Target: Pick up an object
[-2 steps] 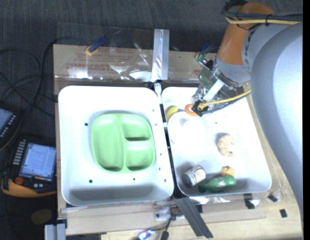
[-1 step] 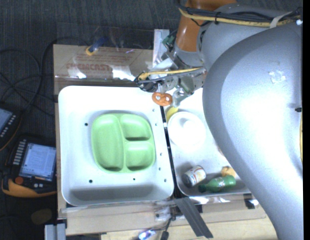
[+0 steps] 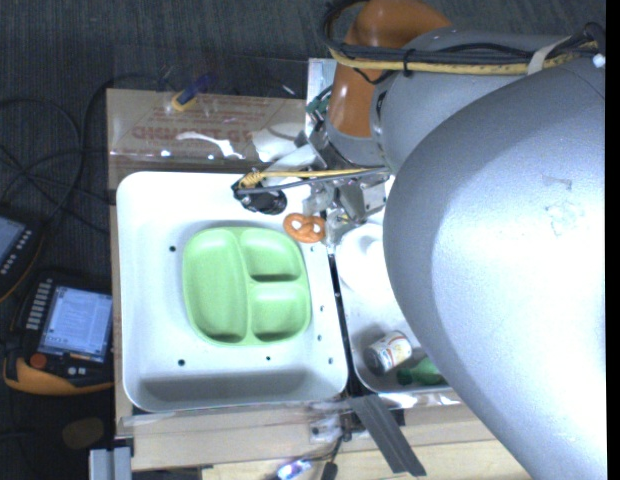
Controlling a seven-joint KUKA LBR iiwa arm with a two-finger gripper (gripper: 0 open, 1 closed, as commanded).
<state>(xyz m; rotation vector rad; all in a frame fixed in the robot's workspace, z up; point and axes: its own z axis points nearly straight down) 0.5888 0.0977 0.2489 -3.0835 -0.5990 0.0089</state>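
My gripper (image 3: 331, 220) hangs over the ridge between the two white bins, near their far end. A small orange pretzel-shaped object (image 3: 305, 228) sits right at the gripper's left side, above the far right corner of the left bin (image 3: 150, 268). I cannot tell whether it is touching the gripper or merely beside it. A light green divided plate (image 3: 247, 284) lies flat in the middle of the left bin. The arm's large grey body covers most of the right bin (image 3: 362, 268).
A small tan jar (image 3: 392, 351) lies on its side near the front of the right bin, with a green object (image 3: 423, 371) just beside it, partly under the arm. A cardboard sheet with clear plastic (image 3: 205, 128) lies behind the left bin.
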